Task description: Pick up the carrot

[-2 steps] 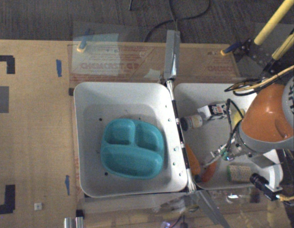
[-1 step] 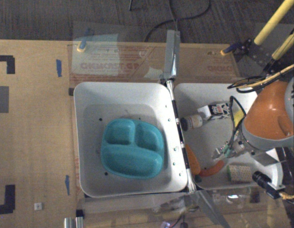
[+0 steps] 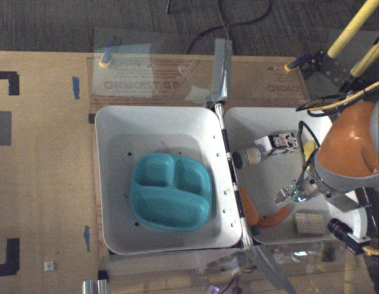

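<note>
1. Orange and long, the carrot [image 3: 270, 218] lies in the right bin [image 3: 263, 124], near the bin's front edge and close to its front left corner. It bends a little, and its left end runs up along the left wall.
2. The gripper [image 3: 292, 193] hangs over the right bin, just above and to the right of the carrot. It is small and partly hidden by the arm, so I cannot tell its state. Nothing can be seen held in it.
3. The arm [image 3: 349, 146] comes in from the right side. Its big orange band covers the right edge of the right bin.
4. A small bottle [image 3: 249, 157] with a dark cap lies on its side by the left wall of the right bin, about halfway along it.
5. A little white and black toy [image 3: 278, 142] lies just behind the bottle, nearer the back edge.
6. A tan block [image 3: 309, 223] sits near the front edge of the right bin, to the right of the carrot and apart from it.
7. A teal plate [image 3: 171, 190] with three parts sits in the middle of the left bin [image 3: 113, 139].
8. Both bins rest side by side on the bench [image 3: 42, 164], touching along the middle.
</note>
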